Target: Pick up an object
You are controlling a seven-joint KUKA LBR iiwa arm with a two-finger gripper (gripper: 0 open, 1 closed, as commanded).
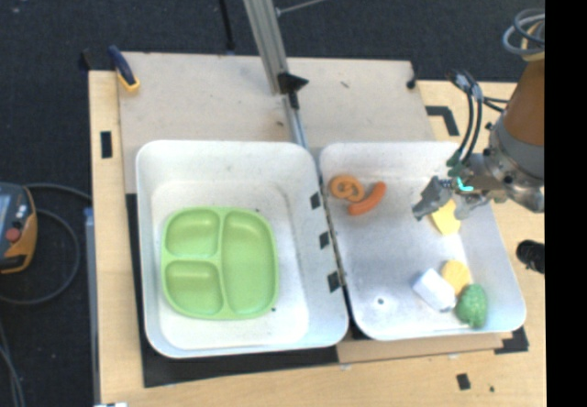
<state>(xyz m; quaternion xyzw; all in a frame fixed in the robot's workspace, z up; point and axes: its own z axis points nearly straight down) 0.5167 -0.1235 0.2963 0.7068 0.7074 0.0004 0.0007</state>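
Note:
My gripper (449,202) hangs over the right side of the right bin (385,249), fingers spread apart. A yellow wedge (447,221) lies just below and between the fingertips; I cannot tell whether they touch it. An orange ring (344,186) and an orange sausage shape (369,199) lie at the bin's upper left. A white block (431,288), a second yellow piece (456,272) and a green broccoli-like piece (472,304) cluster at its lower right corner.
The left bin (156,167) holds a green divided plate (220,261). A slanted aluminium post (266,29) rises behind the bins. Cables (472,121) hang by the arm at the right.

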